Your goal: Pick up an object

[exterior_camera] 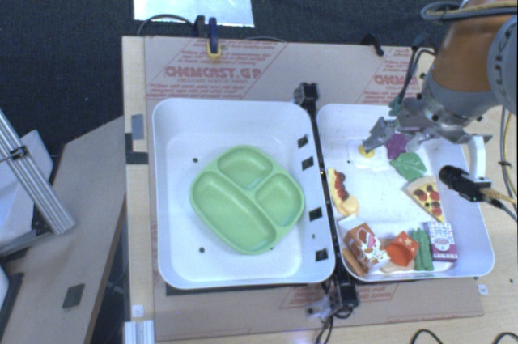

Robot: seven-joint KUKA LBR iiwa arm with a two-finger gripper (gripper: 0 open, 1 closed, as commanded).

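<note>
Seemingly spread, claw [388,142] straddles purple toy [396,146]

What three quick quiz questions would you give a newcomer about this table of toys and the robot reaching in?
1. True or false: the green divided plate lies in the left bin.
2. Which toy lies nearest the hand?
A. pizza slice
B. purple toy
C. milk carton
3. Fill in: the plate has ___ compartments.

Key
1. True; the right bin holds the toy food.
2. B; the purple toy sits right at the hand, with a green leafy toy just below it. Whether it is gripped cannot be told.
3. three
</note>
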